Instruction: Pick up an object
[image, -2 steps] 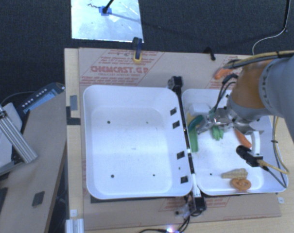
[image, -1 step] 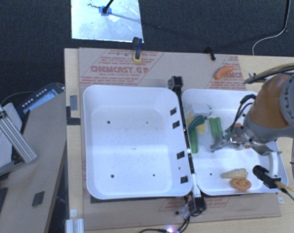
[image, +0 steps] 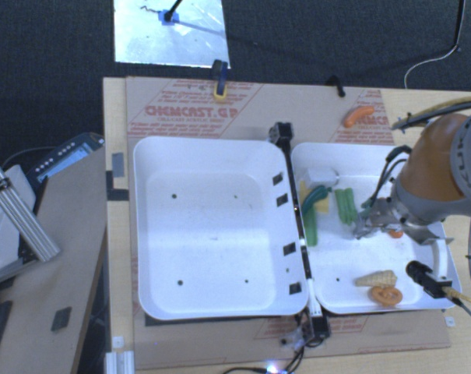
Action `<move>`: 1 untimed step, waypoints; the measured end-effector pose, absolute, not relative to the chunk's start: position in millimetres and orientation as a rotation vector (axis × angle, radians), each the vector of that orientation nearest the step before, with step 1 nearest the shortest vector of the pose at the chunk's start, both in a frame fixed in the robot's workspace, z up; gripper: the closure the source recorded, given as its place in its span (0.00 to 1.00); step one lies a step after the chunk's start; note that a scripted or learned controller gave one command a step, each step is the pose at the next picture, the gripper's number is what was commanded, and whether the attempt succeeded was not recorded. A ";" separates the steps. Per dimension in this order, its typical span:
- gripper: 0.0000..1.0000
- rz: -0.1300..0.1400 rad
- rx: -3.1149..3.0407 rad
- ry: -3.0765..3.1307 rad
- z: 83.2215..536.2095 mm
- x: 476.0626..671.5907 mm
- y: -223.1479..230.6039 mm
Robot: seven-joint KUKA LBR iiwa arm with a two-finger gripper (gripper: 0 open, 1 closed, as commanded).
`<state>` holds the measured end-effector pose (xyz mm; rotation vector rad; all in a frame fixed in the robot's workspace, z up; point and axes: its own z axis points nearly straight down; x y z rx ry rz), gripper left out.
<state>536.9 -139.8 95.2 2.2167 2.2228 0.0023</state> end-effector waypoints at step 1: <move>1.00 0.005 2.210 2.228 84.6 585.7 -93.3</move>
